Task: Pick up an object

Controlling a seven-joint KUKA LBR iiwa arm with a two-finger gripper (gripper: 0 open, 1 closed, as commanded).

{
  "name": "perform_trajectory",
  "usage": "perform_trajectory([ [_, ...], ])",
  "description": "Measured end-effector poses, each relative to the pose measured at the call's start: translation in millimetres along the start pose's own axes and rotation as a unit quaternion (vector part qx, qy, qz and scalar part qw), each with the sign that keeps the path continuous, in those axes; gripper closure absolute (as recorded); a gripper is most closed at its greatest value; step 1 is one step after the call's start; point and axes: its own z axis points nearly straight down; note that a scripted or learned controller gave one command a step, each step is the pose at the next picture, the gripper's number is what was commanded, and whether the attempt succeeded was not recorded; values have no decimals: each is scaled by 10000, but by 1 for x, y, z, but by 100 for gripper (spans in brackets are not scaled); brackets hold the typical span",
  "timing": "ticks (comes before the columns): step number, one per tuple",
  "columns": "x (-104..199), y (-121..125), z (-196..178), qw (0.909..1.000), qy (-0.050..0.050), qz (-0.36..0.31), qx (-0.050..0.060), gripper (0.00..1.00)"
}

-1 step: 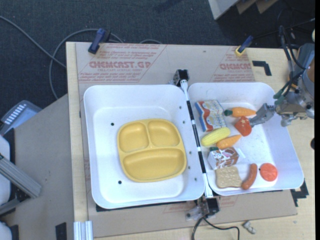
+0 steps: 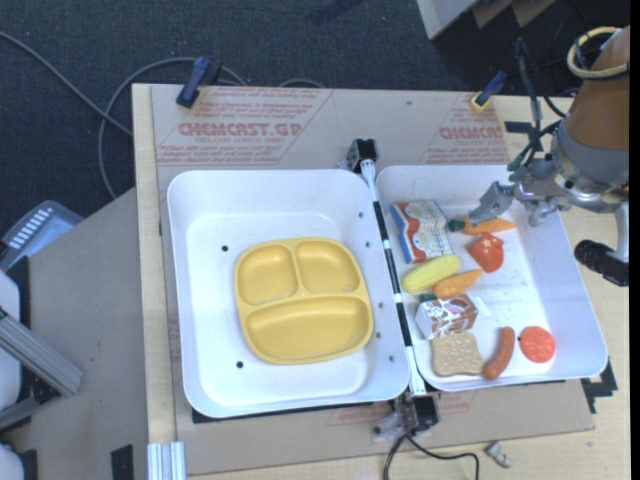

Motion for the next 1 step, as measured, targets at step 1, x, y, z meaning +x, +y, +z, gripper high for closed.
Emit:
perform_trajectory([
  [1, -35, 1, 88, 10000, 8, 8, 21, 0],
])
